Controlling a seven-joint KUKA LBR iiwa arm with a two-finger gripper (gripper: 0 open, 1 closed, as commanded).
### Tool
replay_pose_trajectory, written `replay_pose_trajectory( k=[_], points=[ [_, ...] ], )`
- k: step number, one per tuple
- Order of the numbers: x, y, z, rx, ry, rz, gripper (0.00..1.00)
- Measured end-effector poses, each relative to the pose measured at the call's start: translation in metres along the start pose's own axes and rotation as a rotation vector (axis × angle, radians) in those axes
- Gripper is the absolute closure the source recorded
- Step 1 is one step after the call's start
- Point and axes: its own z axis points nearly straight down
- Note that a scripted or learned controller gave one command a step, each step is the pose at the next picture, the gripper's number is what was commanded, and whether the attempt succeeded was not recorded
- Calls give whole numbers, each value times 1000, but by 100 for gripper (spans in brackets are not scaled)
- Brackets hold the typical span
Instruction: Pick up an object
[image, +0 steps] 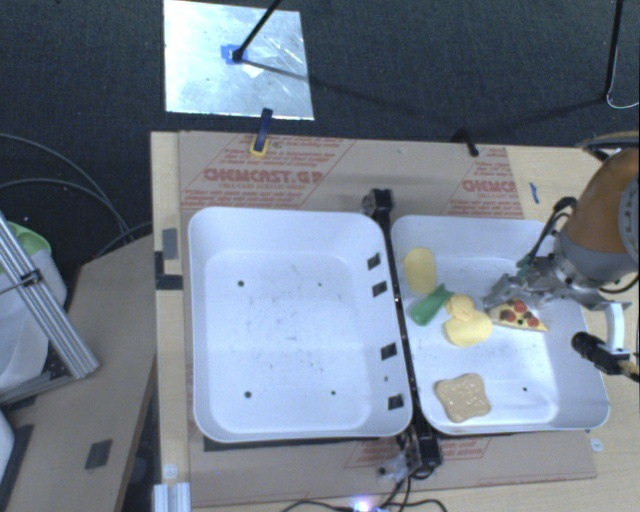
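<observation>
- The counter (300, 160) carries two shallow white bins side by side.
- The left bin (290, 225) has only dark specks on its floor.
- The right bin (570, 400) holds every object.
- The arm (605, 225) reaches in from the right, its tool (508, 290) low over the right bin; whether it is spread or pressed together cannot be told.
- A tan toast slice (463, 396) lies near the front wall.
- A yellow lumpy piece (465, 322) sits mid-bin.
- A yellow oval piece (420, 268) lies further back.
- A pizza slice (520, 316) lies just beside the tool.
- A green piece (431, 304) lies between the two yellow ones.

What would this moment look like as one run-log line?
gripper: low in right bin | nearest: pizza slice | holding: unclear | left bin: untouched
</observation>
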Motion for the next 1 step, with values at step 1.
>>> replay_pose_trajectory(
  k=[1],
  points=[
    [95, 11, -32, -7, 5, -17, 0]
  ],
)
